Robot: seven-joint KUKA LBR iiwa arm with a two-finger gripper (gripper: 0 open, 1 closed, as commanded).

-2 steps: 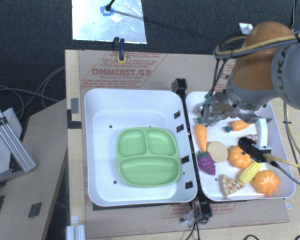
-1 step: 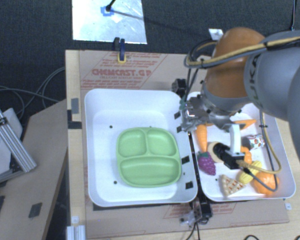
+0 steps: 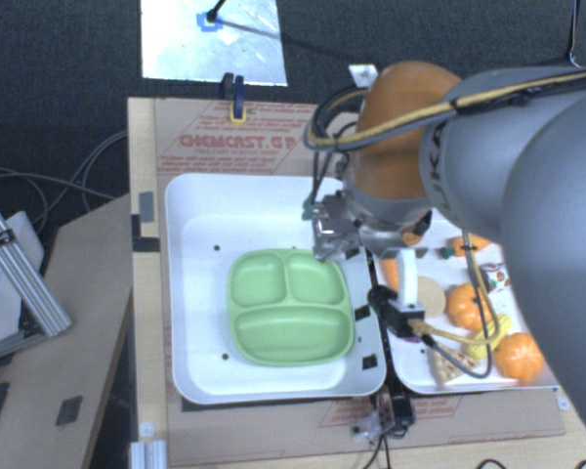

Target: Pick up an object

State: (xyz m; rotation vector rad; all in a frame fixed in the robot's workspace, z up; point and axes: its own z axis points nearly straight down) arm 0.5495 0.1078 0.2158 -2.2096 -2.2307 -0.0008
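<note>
Camera view, near edge first: the green divided plate lies flat in the left bin, while the right bin holds orange fruits and other bits. Just behind the plate's far right corner sits the gripper, right at its rim; can't tell whether its jaws are open or closed. Farther back, cardboard and a shiny sheet.
</note>
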